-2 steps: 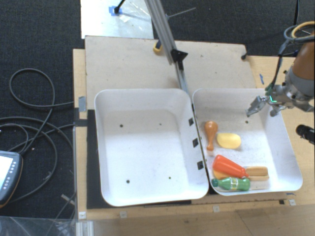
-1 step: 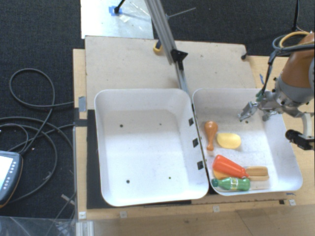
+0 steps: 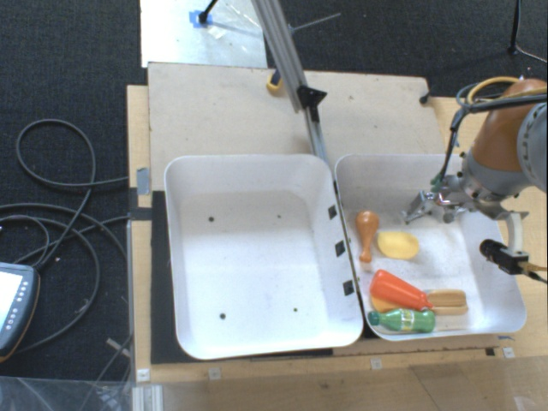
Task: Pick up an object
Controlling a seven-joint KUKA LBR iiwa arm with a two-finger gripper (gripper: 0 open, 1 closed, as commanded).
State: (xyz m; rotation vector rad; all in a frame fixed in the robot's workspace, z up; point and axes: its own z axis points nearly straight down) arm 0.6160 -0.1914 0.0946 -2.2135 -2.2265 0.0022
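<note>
Nearest the front edge of the worktop (image 3: 257, 118), in the right bin (image 3: 497, 319), a green bottle (image 3: 402, 319) lies on its side against the front wall, and just behind it an orange carrot (image 3: 399, 289) rests slantwise, touching a tan hot dog bun (image 3: 447, 300) on its right. Further back lies a pale yellow lemon-like piece (image 3: 398, 245), and just to its left a tan drumstick (image 3: 367, 228) close to the wall shared with the left bin (image 3: 184, 255). My hand (image 3: 424, 209) hangs over the far half of the right bin, beyond the yellow piece and apart from it, its metal fingers (image 3: 415, 211) pointing left; I hold nothing, though I cannot tell how wide they are spread
</note>
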